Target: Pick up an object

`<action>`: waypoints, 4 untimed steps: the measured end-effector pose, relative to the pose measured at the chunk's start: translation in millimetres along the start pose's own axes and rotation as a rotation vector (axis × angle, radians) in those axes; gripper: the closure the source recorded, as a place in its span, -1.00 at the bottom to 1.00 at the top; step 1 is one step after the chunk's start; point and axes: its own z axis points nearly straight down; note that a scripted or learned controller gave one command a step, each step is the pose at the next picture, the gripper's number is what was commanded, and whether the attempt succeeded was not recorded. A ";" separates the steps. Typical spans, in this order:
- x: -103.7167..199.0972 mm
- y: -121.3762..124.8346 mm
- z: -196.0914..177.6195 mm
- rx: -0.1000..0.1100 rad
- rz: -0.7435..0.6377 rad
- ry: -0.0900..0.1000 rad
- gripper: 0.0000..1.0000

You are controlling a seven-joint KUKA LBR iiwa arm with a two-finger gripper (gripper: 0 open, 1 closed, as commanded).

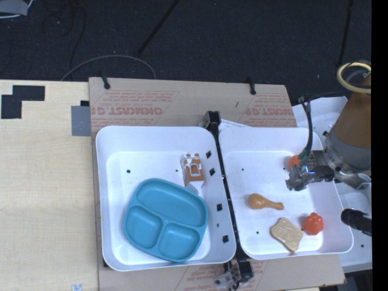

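The scene is evenly and fairly brightly lit from above. The white bins (109, 162) are rendered almost overexposed, with only soft, short shadows cast. The upper frame is left dark. Slight softness is seen throughout, and the gripper (297, 179) is blurred.

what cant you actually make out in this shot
- Gripper, camera view: small and dark against the right bin's wall; whether it is open or shut is unclear, as is a small orange thing beside it.
- Orange-and-white toy in the left bin: too small to identify.
- Arm: cut off by the right edge.
- Left bin floor under the blue divided plate: hidden by the plate.
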 end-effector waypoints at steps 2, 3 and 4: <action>108.5 11.5 8.3 0.002 0.000 -0.001 1.00; 166.1 19.6 4.8 0.000 -0.002 -0.001 1.00; 207.3 26.1 16.2 0.000 0.001 -0.003 1.00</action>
